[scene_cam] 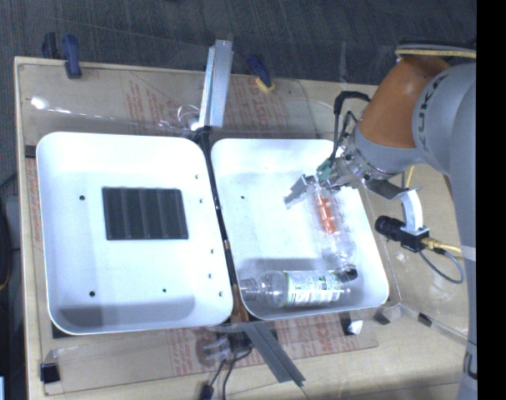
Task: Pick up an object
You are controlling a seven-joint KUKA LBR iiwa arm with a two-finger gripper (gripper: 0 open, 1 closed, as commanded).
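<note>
In the right white bin (236, 223), against its right wall, you have a clear plastic bottle with an orange-red label (330, 221) lying roughly lengthwise, its dark cap end toward the near corner and its other end up under the gripper (315, 183). The bottle is see-through, so its outline blurs against the white floor; the orange band is its plainest mark. The grey arm with the orange section above the wrist (411, 119) reaches in from the right, and the gripper sits low over the bottle's upper end; you cannot tell from this view whether the fingers are spread or pinching it. Along the near wall of the same bin lies a second clear plastic bottle with a white-and-green label (298, 287), on its side, close to the first bottle's cap end. The left white bin (69, 248) holds a flat dark ribbed rectangular panel (144, 213), left of centre, well apart from the walls.
</note>
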